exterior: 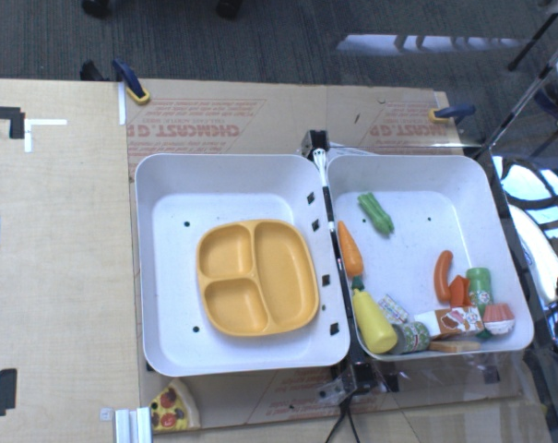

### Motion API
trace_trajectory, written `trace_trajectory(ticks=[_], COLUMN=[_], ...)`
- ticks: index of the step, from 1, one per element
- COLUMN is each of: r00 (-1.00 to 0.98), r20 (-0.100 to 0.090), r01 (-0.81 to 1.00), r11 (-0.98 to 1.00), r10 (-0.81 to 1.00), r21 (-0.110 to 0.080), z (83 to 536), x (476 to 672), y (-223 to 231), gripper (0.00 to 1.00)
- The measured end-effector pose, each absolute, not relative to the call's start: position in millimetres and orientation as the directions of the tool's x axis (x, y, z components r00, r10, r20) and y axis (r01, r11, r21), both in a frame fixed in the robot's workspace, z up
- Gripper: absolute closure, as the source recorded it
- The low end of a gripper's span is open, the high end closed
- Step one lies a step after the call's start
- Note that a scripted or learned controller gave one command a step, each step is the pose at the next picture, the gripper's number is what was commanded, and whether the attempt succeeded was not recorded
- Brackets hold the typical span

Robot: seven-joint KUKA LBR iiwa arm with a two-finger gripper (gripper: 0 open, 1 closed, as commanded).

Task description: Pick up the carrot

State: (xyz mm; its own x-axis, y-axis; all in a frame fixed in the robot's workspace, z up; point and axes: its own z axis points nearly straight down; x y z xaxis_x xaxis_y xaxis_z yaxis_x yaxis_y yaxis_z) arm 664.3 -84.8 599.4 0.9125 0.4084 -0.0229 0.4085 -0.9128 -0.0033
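Carrot (pixel 350 250): lies in the right bin (pixel 472 178), against its left wall, green top toward the yellow bottle (pixel 373 324).
Jaws: state cannot be told.
Approach: descend vertically, straddling its width, clear of the wall.

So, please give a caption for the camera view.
Carrot lies by the right bin's left wall; yellow plate sits in the left bin.

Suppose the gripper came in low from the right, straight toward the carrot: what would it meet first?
Likely the right bin's wall, if low enough. Past it the way to the carrot looks free; the orange sausage lies just beside that line.
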Motion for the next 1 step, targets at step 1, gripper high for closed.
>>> trace_trajectory(ticks=[1], r00=[0.913], r20=[-0.023], r01=[0.408], r11=[-0.913], r10=[0.408], r21=[-0.004], z=[599.2], x=[664.4], y=[-84.9], gripper=[0.00])
